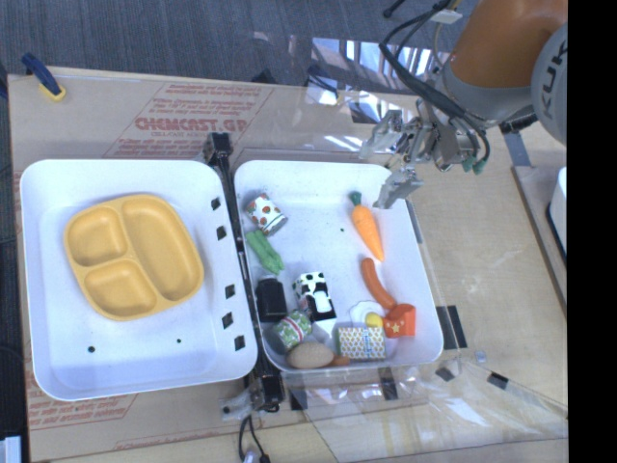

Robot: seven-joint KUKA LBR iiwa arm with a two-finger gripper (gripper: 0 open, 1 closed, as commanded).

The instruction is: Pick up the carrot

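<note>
The carrot (367, 231) lies in the right bin (318, 186), orange, with its small green top pointing to the bin's far edge. My gripper (386, 166) hangs over the far right corner of that bin, just beyond and slightly right of the carrot's green end. The fingers are spread open and hold nothing. The lower fingertip (393, 190) sits about a finger's width from the carrot's top, apart from it.
The left bin (39, 316) holds a yellow divided plate (130, 254). Around the carrot in the right bin are a small can (265, 213), a green vegetable (263, 251), a black block (270, 299), a cow toy (315, 295), a sausage (378, 283), a red box (400, 321) and several other small items along the near edge.
</note>
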